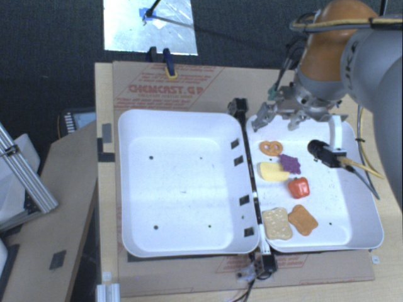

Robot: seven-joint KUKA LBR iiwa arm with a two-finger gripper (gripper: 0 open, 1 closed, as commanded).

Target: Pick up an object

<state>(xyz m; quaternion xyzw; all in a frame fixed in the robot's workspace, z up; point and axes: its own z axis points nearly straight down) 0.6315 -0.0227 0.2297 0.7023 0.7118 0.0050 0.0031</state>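
Cardboard-lined tabletop (189, 83) carries glossy white bins; metal pincer (276, 119) hangs spread above the knotted pretzel (271, 148).

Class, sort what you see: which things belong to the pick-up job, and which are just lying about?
Job: gripper; right bin with pretzel, purple piece, yellow piece, red pepper, cracker, orange toast.
Lying about: left bin, foil sheet, blue clamp.
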